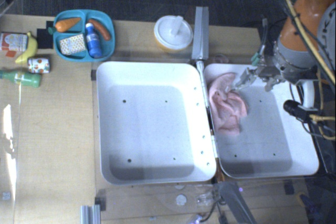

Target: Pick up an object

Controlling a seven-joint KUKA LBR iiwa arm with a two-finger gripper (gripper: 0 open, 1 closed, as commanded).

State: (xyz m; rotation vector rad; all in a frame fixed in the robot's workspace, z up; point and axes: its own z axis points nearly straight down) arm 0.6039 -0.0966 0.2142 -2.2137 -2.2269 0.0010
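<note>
The right bin [273, 162] holds a crumpled pink cloth [228, 106] against its left wall, long axis running front to back. The claw [242, 81] hangs at the cloth's upper right edge; its opening cannot be told.

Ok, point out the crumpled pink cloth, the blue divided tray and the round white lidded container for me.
crumpled pink cloth [228, 107], camera view, middle of its folds in the right bin.
blue divided tray [107, 23], camera view, its right rim.
round white lidded container [173, 32], camera view, centre of its lid.
</note>
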